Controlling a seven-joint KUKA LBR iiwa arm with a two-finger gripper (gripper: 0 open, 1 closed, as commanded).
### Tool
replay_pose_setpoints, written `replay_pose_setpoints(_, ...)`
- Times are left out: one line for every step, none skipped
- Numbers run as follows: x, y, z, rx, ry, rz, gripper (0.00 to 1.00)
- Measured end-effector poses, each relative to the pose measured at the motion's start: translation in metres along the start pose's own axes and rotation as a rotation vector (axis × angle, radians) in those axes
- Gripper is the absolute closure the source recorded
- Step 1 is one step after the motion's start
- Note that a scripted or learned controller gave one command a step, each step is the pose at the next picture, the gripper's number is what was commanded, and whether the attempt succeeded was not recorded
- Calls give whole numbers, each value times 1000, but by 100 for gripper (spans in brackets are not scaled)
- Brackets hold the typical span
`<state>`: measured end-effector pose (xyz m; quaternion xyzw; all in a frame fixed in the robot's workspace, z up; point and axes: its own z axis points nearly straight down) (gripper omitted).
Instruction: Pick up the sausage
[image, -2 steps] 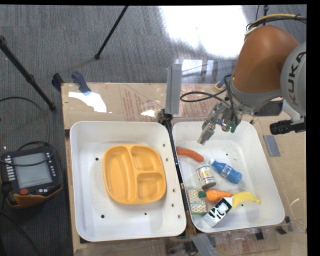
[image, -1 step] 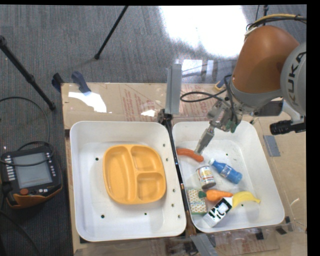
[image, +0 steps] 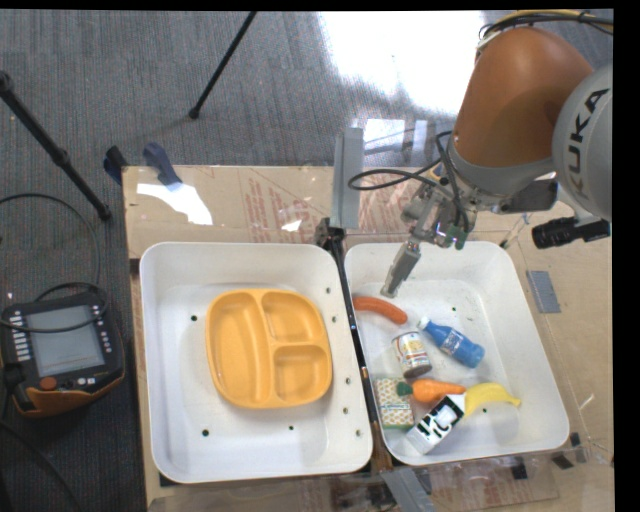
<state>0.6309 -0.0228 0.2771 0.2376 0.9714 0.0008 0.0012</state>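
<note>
The sausage (image: 380, 308) is an orange-red link lying flat in the upper left of the right bin (image: 500, 262), close to the divider between the bins. My gripper (image: 394, 284) hangs just above and slightly behind it, slanting down and to the left from the wrist. Its tip ends a short way from the sausage's middle, and nothing is seen held in it.
In the right bin's front half lie a blue bottle (image: 452, 343), a small can (image: 412, 354), a carrot (image: 436, 390), a banana (image: 492, 397), a black-and-white carton (image: 436, 424) and a green-patterned block (image: 394, 402). The left bin (image: 170, 290) holds a yellow divided plate (image: 268, 346).
</note>
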Motion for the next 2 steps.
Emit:
replay_pose_setpoints(20, -34, 90, 2, 4, -10, 0)
replay_pose_setpoints(-7, -64, 190, 2, 3, 35, 0)
